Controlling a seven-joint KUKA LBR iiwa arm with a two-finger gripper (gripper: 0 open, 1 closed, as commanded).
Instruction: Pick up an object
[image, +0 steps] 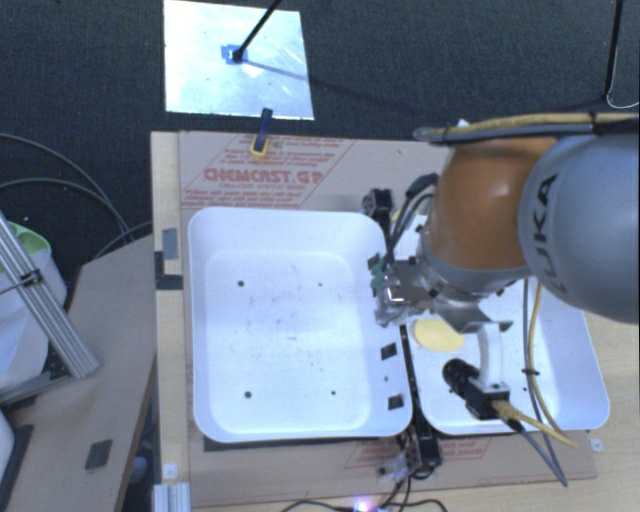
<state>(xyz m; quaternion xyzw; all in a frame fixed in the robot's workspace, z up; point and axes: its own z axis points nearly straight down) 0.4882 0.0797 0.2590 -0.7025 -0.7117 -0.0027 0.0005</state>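
Two white bins are sitting below you; that thin yellow disc is looking light, slippery — pinch its rim; gripper state I cannot tell.

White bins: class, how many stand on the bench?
2. The left bin lies in open view; the right bin sits beside it, largely covered by the arm, which may hide objects.

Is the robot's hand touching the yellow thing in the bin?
Cannot tell. In the camera view the arm's big wrist hangs right over the yellow thing in the right bin and covers part of it, hiding any contact or gap.
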